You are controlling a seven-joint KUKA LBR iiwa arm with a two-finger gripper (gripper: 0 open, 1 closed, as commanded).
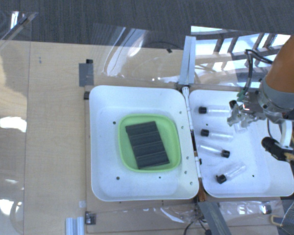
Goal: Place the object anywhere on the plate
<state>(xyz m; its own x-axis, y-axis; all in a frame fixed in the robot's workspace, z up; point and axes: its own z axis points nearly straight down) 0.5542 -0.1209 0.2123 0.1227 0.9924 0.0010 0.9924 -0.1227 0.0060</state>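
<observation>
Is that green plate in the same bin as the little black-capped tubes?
No, the green plate sits in the left bin, while the tubes lie in the right bin.

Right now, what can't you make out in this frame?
- Hand: small and blurred in the camera view; finger state unclear, and whether it holds a vial.
- Clear vials in the right bin: see-through against white, outlines faint.
- Arm: cut off by the right edge.
- Dark ridged block on the green plate: material unclear.
</observation>
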